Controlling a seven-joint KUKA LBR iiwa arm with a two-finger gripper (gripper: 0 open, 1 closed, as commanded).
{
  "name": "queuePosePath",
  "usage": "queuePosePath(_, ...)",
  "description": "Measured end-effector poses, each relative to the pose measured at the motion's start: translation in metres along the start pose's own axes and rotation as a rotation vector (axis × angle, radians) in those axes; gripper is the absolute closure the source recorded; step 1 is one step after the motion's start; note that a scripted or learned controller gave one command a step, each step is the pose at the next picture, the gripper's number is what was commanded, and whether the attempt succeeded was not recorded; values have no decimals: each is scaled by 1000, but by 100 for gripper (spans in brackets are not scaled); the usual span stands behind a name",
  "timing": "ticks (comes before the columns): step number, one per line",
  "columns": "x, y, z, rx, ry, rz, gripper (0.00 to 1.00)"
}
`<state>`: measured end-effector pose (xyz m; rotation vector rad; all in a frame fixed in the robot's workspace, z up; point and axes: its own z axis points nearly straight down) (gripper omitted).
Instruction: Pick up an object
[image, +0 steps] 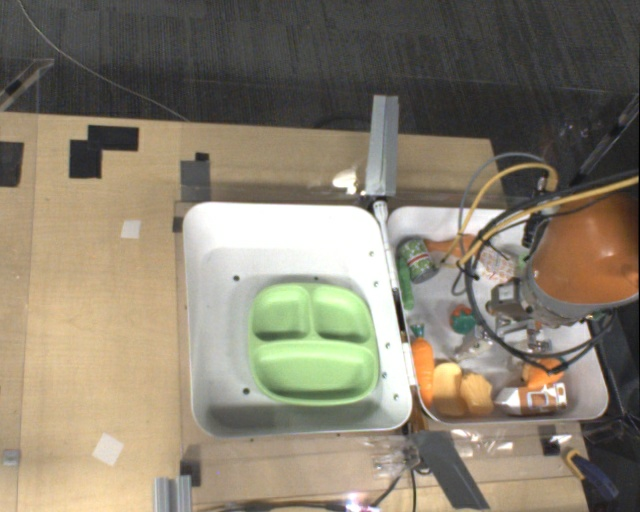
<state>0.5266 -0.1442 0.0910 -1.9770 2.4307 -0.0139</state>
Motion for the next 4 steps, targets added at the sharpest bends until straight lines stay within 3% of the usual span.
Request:
queuePosePath(1,-42,41,-4,18,3,-9,0)
queuePosePath(2,-42,41,-4,18,4,-12,0)
queuePosePath(3,-44,40,-4,21,2,-192,0)
queuePosePath(4,-47,41,-4,21,7,-235,0)
